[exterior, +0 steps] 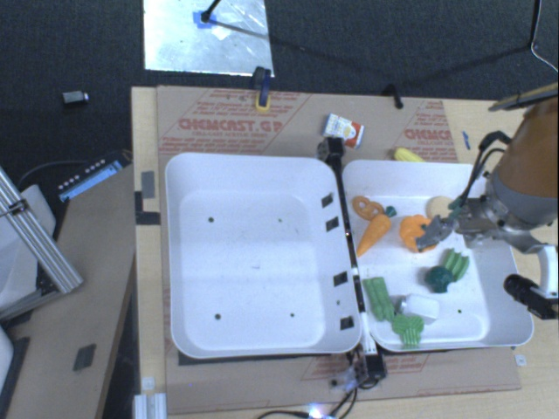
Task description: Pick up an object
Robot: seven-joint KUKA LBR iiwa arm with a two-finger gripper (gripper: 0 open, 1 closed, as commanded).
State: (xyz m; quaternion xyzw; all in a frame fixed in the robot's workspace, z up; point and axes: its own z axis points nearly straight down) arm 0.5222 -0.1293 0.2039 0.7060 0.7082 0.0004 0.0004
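My gripper (431, 234) reaches in from the right and hangs low over the right bin (498, 321). Its tip is right against an orange pepper-like toy (410, 230). I cannot see whether it grips the toy. A carrot (374, 231) lies just left of that toy, and an orange ring-shaped piece (367, 206) sits above the carrot. Below the gripper lie a light green piece (455, 262) and a dark green broccoli (438, 278). A cream ball (439, 206) rests just behind the gripper.
Near the right bin's front lie a green pod (379, 297), a green ridged piece (407, 327) and a white block (423, 306). A yellow toy (407, 155) lies outside the back rim. The left bin (253, 260) adjoins on the left, with clips along the divider (345, 243).
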